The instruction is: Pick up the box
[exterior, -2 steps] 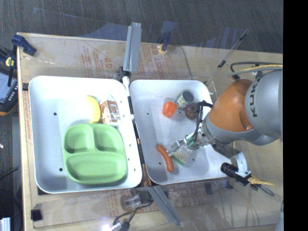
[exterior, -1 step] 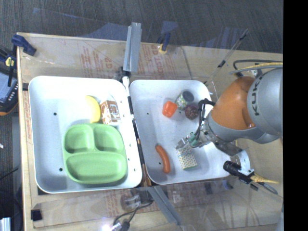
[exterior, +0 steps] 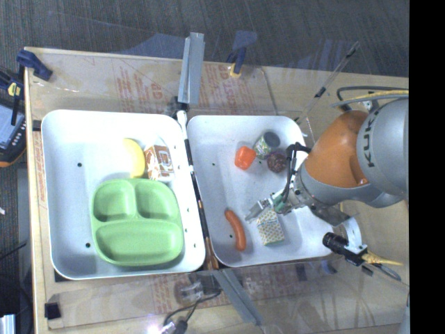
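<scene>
A small box (exterior: 271,229) with a green and white pattern lies in the right bin (exterior: 222,186), near its front wall. My gripper (exterior: 259,210) hangs just above the box's upper left edge, at the end of the grey arm with the orange band (exterior: 334,160). Its fingers look open, and I see nothing between them. A second, brown box-like pack (exterior: 159,162) lies in the left bin (exterior: 62,186), against the wall between the bins.
In the right bin are a sausage (exterior: 236,229) left of the box, an orange cup (exterior: 244,157), a small can (exterior: 264,143) and a dark ball (exterior: 277,161). The left bin holds a green divided plate (exterior: 138,223) and a yellow fruit (exterior: 133,157).
</scene>
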Robot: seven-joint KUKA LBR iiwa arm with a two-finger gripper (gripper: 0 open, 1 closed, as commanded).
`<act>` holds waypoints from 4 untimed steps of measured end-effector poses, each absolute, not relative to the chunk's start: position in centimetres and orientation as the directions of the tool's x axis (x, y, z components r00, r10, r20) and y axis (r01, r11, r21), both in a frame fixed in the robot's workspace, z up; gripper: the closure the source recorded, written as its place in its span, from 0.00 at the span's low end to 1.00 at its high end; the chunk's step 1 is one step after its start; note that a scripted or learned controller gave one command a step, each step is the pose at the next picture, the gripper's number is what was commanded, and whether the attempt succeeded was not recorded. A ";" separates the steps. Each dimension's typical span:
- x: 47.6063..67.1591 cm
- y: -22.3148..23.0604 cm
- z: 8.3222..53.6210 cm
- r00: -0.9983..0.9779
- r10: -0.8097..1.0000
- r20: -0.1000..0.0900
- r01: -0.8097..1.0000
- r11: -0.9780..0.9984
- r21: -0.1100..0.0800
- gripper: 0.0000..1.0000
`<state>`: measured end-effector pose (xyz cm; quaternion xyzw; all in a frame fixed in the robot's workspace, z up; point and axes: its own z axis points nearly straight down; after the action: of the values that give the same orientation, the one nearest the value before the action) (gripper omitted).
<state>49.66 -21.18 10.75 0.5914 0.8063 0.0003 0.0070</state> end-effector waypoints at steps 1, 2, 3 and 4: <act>48.1 -21.1 9.7 -0.304 0.953 -0.008 0.953 0.304 0.010 0.00; 48.3 -21.2 10.8 -0.311 0.950 -0.013 0.950 0.311 0.009 1.00; 48.3 -21.2 10.8 -0.311 0.950 -0.013 0.950 0.312 0.009 0.00; 48.0 -21.2 9.6 -0.332 0.943 -0.007 0.943 0.333 0.005 0.00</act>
<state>47.97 -21.15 9.63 0.5777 0.8162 -0.0001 0.0044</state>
